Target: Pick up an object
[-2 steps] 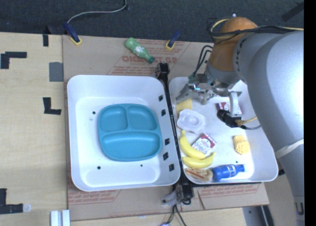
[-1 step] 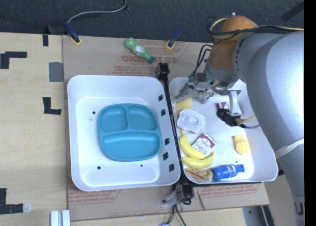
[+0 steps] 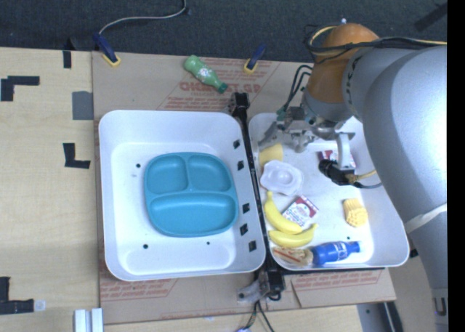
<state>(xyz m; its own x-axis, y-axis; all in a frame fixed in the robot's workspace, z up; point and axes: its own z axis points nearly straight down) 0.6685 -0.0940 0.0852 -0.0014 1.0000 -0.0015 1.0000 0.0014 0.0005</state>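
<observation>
1. A grey KUKA arm with an orange band above its wrist reaches in from the right over the far end of the right bin, its gripper hanging low near the bin's upper left corner.

2. Whether the gripper is released or clenched cannot be told; the metal parts blur together, and no object is seen in its grasp.

3. The right bin bears the objects for picking: a banana curving along the left side, a small yellow piece just above it near the gripper, a clear plastic cup between them, and a red-and-white packet resting against the banana.

4. A corn cob piece lies apart toward the right side, and a blue bottle lies on its side at the near edge, beside a flat red-striped item.

5. The left bin holds a blue divided plate, sitting flat at its centre.

6. Outside the bins, a green bottle lies on the cardboard behind them.
</observation>
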